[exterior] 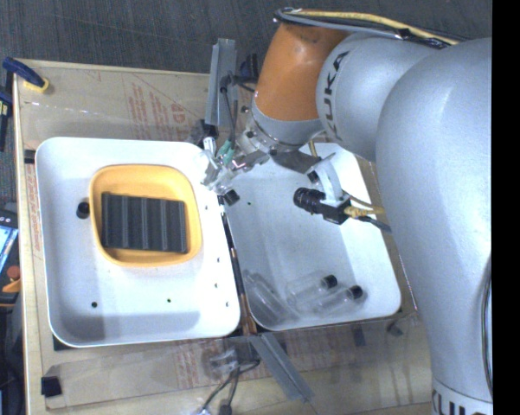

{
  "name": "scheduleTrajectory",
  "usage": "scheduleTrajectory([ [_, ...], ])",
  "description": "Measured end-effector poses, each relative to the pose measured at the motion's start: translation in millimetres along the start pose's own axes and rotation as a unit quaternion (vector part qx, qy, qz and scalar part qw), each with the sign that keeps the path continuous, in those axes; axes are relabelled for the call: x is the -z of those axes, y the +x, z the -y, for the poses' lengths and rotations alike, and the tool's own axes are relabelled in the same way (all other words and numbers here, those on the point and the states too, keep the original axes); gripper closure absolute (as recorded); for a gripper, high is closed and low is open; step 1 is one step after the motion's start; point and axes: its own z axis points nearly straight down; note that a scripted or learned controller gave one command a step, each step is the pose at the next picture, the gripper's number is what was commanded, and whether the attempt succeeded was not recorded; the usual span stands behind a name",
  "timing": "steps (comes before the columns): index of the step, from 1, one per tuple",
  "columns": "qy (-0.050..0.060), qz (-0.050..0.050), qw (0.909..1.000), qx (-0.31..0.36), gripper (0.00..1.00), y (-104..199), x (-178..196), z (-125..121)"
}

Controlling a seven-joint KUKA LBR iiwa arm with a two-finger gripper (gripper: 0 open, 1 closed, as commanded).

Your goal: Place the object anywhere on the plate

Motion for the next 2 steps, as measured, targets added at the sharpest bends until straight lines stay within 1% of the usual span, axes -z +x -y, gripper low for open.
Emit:
scheduleTrajectory([
  [1,0.000,0.000,0.9921,0.126,1.00,31.7,-0.3,21.2],
  [2,0.000,0.000,0.9920,0.126,0.00,31.9,-0.2,21.0],
])
